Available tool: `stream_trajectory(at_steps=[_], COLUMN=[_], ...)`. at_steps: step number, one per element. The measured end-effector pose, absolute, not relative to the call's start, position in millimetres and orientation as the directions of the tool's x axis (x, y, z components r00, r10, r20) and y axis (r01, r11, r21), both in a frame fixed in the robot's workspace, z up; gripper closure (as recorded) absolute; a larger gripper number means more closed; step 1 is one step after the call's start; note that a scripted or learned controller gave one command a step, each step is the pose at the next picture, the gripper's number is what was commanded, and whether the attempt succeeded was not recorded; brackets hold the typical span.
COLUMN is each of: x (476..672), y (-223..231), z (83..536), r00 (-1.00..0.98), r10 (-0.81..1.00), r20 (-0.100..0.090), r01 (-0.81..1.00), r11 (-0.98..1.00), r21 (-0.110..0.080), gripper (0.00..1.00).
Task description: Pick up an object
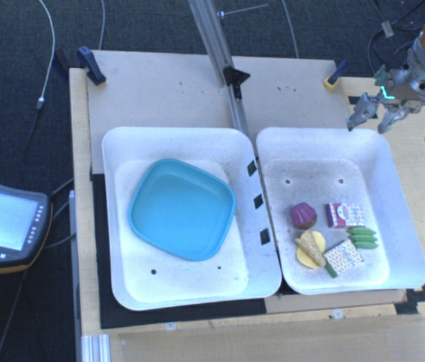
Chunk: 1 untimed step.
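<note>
Jaws: spread apart, grasping nothing; you see them above the right bin's far rim.
Progress: pick not begun; your items lie untouched.

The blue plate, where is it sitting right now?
The blue plate lies flat in the left bin, seen from the overhead camera. The small toys, like the purple one, are all in the right bin.
</note>
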<state>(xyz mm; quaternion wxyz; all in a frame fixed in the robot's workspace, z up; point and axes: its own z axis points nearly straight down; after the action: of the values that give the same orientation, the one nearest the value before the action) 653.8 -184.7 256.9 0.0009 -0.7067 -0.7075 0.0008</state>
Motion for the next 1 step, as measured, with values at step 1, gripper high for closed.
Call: stream_trajectory(at_steps=[1], x=[653.8], y=[-184.7], z=[256.8], r00=[-0.001], r10=[1.0], r20=[0.0], r01=[1.0], r11=[0.001], r21=[-0.002], gripper=[0.0])
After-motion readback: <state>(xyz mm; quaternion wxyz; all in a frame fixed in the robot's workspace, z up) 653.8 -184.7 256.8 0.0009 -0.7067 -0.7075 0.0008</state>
